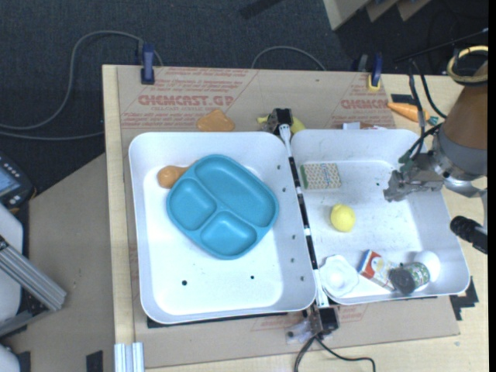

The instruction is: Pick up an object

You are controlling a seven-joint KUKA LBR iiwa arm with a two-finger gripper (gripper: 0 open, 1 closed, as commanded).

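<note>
Pale wood is your bench (116,208), standing on dark carpet. Your left white bin (147,231) holds a blue three-compartment plastic tray (222,205), an orange lump (167,176) beside it. Your right white bin (434,231) holds a yellow ball (342,218) (mid-floor), with the pincer (397,190) near it, grip state unclear.

The pale wooden desk (120,208) with red lettering printed along its top edge fills the middle of the frame. Two shallow white plastic bins sit on it, touching: the left bin (151,270) and the right bin (446,239). Two blue clamps (146,63) (375,70) grip its upper edge. An orange lump (215,121) lies just above the left bin.
</note>
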